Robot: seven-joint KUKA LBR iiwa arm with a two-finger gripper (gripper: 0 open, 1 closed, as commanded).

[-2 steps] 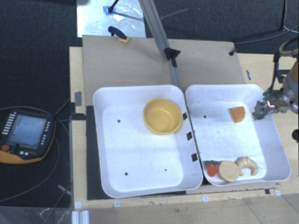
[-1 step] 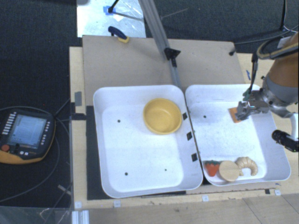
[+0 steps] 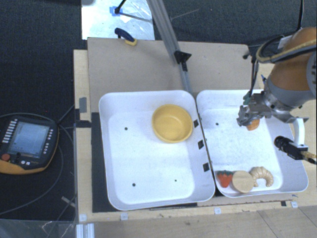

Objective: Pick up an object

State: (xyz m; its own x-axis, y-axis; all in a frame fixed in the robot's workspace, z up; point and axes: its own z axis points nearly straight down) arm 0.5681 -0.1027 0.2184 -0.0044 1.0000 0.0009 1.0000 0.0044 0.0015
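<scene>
My gripper (image 3: pixel 250 117) hangs over the upper middle of the right bin (image 3: pixel 225 148). A small orange object (image 3: pixel 253 126) peeks out right at its lower tip, partly hidden by the gripper body; whether it is gripped or lying on the bin floor is unclear. Along the right bin's front edge lie a red and green strawberry-like toy (image 3: pixel 225 178), a round tan disc (image 3: pixel 242 181) and a pale croissant-shaped piece (image 3: pixel 262 175). A yellow bowl (image 3: pixel 172 123) sits upright in the upper right part of the left bin (image 3: pixel 129 172).
A grey pole (image 3: pixel 166 26) slants across the bench behind the bins. A black fitting (image 3: pixel 288 147) on a cable sticks out by the right bin's right rim. A teach pendant (image 3: pixel 25 143) lies on the floor at the left.
</scene>
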